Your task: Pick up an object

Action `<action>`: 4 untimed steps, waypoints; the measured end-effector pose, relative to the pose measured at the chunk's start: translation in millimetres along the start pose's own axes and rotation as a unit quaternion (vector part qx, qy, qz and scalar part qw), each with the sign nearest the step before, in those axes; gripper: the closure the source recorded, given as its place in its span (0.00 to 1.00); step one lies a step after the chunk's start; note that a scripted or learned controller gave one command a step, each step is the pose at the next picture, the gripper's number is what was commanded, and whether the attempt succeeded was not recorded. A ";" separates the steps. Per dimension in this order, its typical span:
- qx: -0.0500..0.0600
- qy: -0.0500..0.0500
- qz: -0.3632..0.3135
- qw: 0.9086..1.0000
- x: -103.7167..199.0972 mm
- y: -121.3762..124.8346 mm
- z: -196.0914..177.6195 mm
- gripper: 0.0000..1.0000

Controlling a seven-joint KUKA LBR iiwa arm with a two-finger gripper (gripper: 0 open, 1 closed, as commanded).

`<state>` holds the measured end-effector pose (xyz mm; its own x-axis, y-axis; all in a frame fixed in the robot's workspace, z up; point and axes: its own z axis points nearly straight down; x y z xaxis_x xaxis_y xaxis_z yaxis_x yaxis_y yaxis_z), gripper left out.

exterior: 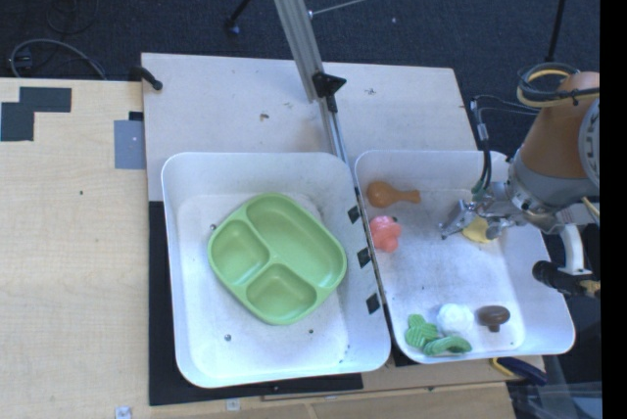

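The right bin (544,334) holds several small objects. An orange pear-shaped toy (390,196) lies near its back left corner, with a pink ball (385,233) just in front of it. At the front lie a green toy (434,337), a white ball (455,316) and a brown knob-shaped piece (493,316). My gripper (468,219) is low over the bin's right middle, reaching in from the right. A small yellow object (478,232) lies right at its tip, partly hidden by the metal parts. I cannot see whether it is gripped.
The left bin (186,309) holds a light green divided plate (277,256). A slanted metal rail (299,25) runs from the back down to the wall between the bins. The arm's grey body with its orange band (558,133) overhangs the right bin's right edge.
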<state>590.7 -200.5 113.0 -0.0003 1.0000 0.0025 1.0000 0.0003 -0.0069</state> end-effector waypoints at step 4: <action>-0.005 -0.002 0.000 1.000 -9.1 -1.3 -135.6 1.00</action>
<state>590.3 -209.9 248.6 -0.0008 1.0000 -0.0010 1.0000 0.0008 0.0023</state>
